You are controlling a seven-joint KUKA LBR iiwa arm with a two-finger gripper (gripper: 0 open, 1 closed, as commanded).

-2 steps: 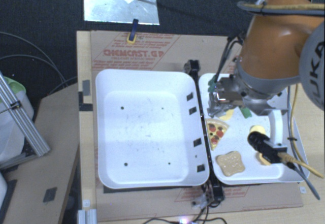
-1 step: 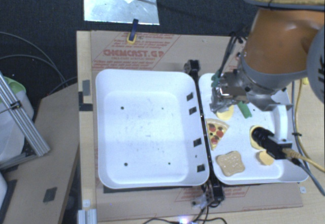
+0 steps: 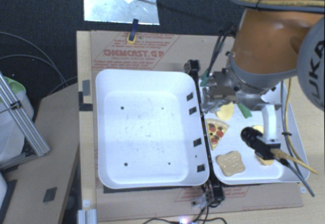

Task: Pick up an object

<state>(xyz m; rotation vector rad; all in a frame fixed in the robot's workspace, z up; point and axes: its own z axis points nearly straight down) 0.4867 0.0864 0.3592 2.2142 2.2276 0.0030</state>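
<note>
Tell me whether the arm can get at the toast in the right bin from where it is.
Probably yes. The toast lies flat near the front of the right bin, with nothing on top of it. The pizza slice sits just behind it, apart, and the arm hangs over the bin's back part.

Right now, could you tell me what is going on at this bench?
A KUKA arm reaches in over the right bin, which holds a pizza slice toy, a toast-shaped piece, a pale yellow piece and a few other small items. Its gripper sits low at the far end of that bin, near the divider. Nothing can be seen held. The left bin lies beside it.
</note>
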